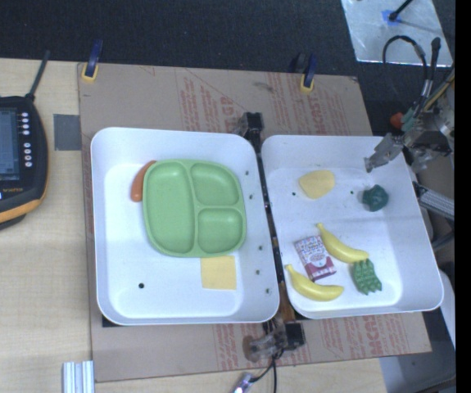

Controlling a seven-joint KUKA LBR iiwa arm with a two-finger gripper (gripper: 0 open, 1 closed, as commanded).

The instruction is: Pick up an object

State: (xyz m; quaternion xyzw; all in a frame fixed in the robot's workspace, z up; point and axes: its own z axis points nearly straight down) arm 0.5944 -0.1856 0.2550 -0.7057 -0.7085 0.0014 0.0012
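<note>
The right bin [399, 236] holds a pale yellow lump [317, 183], a dark green round piece [374, 197], two yellow bananas [341, 246] [313, 286], a red and white packet [314, 257] and a bumpy green toy [367, 277]. My gripper [382, 154] hangs over that bin's far right corner, just above and behind the dark green piece. Nothing shows between its tips. In the left bin [112, 219] lie a green divided plate [194, 207], a yellow square slice [219, 273] and an orange-red item [139, 181] half hidden under the plate's left edge.
A tablet-like pendant with an orange rim [2, 158] rests on the bench at the far left. Clamps [307, 70] pin the cardboard sheet at the back. Cables and arm hardware [423, 113] crowd the upper right.
</note>
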